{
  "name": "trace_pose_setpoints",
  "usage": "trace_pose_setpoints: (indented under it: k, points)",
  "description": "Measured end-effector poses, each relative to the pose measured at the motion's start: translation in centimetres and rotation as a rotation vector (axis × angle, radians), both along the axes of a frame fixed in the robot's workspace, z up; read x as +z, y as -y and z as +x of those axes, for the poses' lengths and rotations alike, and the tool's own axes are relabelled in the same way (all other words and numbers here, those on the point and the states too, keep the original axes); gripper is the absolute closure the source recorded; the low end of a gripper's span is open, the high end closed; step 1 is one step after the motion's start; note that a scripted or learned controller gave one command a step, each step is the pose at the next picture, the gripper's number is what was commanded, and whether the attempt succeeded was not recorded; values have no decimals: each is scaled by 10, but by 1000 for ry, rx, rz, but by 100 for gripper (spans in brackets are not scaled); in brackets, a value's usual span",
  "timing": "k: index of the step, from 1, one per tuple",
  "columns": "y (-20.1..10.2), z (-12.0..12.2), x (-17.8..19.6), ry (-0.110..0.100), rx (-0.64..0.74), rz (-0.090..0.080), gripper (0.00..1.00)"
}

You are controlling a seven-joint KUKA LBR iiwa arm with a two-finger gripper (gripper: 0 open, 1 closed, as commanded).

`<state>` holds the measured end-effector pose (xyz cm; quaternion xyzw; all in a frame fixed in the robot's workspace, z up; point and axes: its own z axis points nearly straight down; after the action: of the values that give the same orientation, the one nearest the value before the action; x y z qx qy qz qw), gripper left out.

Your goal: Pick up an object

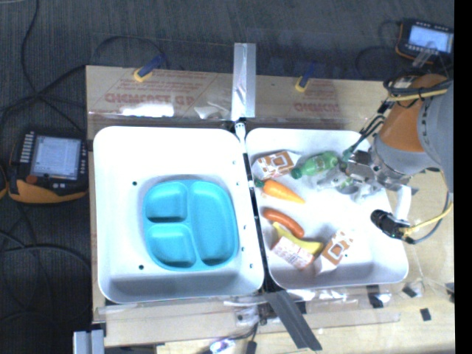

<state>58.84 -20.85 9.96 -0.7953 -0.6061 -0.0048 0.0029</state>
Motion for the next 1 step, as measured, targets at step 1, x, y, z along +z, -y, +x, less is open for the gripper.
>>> trace_pose_setpoints:
  k: [1]
  points:
    - [-10,56,-10,-27,76,-5,0]
